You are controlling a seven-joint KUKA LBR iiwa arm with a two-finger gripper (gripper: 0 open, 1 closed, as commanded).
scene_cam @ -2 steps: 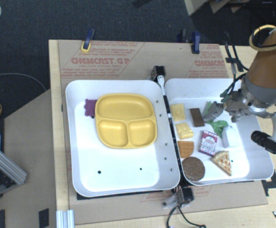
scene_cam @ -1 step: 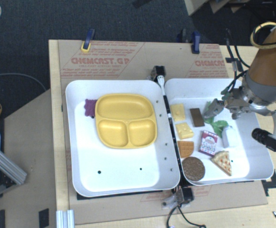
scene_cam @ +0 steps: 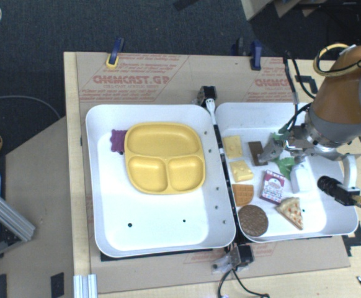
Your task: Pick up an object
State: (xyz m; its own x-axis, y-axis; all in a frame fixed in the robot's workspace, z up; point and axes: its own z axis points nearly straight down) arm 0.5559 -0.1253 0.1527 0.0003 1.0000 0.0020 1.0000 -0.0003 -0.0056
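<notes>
The arm (scene_cam: 342,95) enters from the right and hangs over the right bin (scene_cam: 255,118), orange band uppermost. The gripper (scene_cam: 284,153) sits low over the bin's middle, just above a green item (scene_cam: 286,166). Whether the jaws are released or clenched cannot be told; their tips are not distinct from this angle, and no object is visibly between them.

Right bin contents: a pale yellow cheese-like block (scene_cam: 232,146) near the upper left, a second yellow wedge (scene_cam: 240,171) below it, an orange cracker-like square (scene_cam: 243,194), a round brown patty (scene_cam: 253,220) at the lower edge, a dark brown piece (scene_cam: 255,152) beside the gripper, a pink-and-white carton (scene_cam: 273,187), and a pizza slice (scene_cam: 291,212) at the lower right.

Left bin (scene_cam: 149,234): a yellow divided plate (scene_cam: 165,156) lies flat, with a purple item (scene_cam: 117,140) touching its left rim.

Both bins rest on the cardboard-covered tabletop (scene_cam: 81,166).
</notes>
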